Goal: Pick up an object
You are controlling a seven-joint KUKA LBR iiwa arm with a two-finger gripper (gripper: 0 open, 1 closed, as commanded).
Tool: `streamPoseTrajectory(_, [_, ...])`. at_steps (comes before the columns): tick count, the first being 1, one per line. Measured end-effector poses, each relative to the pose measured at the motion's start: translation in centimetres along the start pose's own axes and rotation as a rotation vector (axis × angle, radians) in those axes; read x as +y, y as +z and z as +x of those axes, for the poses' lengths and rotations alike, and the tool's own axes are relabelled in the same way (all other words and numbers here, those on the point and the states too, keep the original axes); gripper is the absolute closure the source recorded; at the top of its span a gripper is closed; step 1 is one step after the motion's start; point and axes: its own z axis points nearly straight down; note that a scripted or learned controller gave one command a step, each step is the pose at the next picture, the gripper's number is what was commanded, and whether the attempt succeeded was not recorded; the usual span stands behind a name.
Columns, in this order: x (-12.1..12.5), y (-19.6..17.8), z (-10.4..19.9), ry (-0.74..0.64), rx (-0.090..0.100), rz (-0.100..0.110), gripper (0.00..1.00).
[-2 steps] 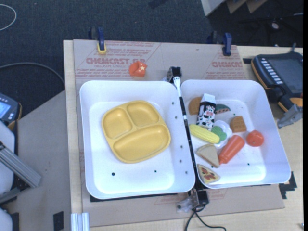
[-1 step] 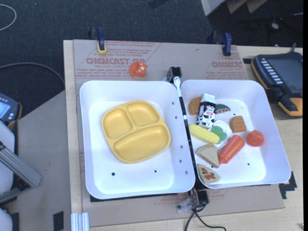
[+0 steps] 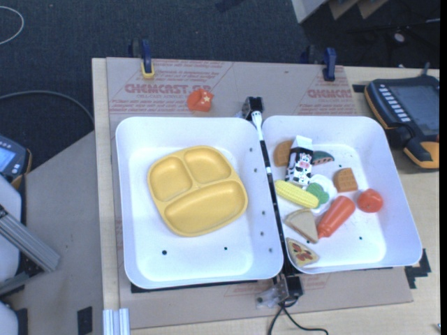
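The right bin [image 3: 391, 187] holds several toy foods: a yellow corn cob [image 3: 296, 194], an orange carrot [image 3: 335, 215], a red tomato [image 3: 370, 200], a black-and-white milk carton [image 3: 301, 165], a sandwich triangle [image 3: 302, 224], a pizza slice [image 3: 302, 252], a brown cookie [image 3: 345, 180] and a brown bread piece [image 3: 283, 153]. A green-edged watermelon slice [image 3: 322, 158] lies beside the carton. The left bin [image 3: 133, 208] carries a yellow divided plate [image 3: 198, 189].
A small red toy [image 3: 200, 100] lies on the cardboard behind the left bin. Two blue clamps [image 3: 146, 56] [image 3: 328, 63] grip the board's far edge. A teach pendant [image 3: 408, 114] rests at the right. A black bar [image 3: 265, 166] runs between the bins.
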Motion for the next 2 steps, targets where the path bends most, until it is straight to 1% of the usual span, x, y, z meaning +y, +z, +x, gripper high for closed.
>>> streamPoseTrajectory(1, [-5.6,2.7,2.0,0.002,0.008,0.014,0.0])
streamPoseTrajectory(2, [3.5,0.2,0.0,0.0,0.0,0.002,0.0])
